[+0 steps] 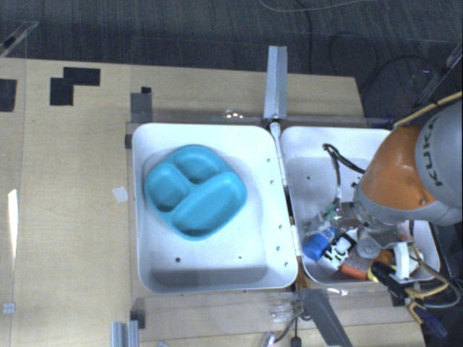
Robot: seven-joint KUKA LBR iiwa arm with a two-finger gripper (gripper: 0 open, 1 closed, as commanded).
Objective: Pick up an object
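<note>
Two white bins are seen side by side on the counter (65, 230). The claw (346, 246) is lowered into the right bin (311, 172), over a small heap: a blue object (316, 247) just left of it, an orange one (354, 271) just below. Whether it is spread cannot be told. A blue divided plate (194, 191) lies in the left bin (202, 273), well left of it.
</note>
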